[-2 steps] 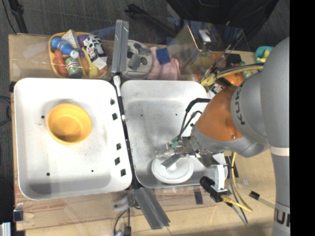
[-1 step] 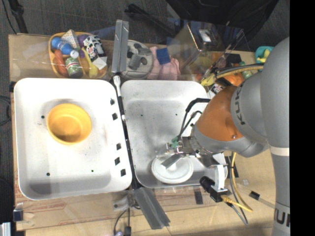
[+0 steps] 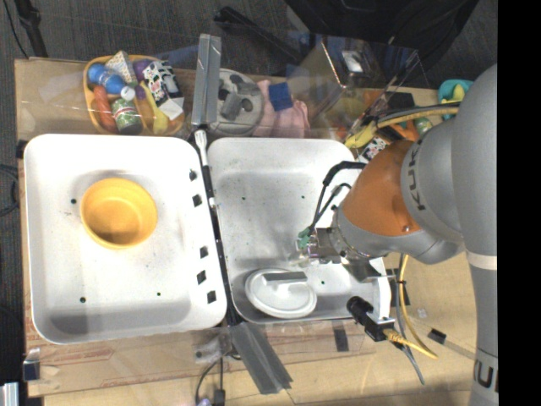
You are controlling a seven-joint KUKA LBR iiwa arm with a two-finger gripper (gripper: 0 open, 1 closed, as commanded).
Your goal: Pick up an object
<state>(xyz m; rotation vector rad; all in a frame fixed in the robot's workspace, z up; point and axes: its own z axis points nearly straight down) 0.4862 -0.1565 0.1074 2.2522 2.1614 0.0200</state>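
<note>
One white dish (image 3: 281, 293) lies flat in the right bin (image 3: 254, 167), the hand's (image 3: 306, 248) grip state unclear.

- We look down from above the bench (image 3: 51, 83) at a slant.
- We take in both bins: left bin (image 3: 51, 311), right bin (image 3: 270, 163).
- The arm (image 3: 448, 184) enters from our right.

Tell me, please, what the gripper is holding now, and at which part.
It cannot be told. The gripper hangs just above the white bowl in the right bin, with nothing seen between its fingers.
</note>
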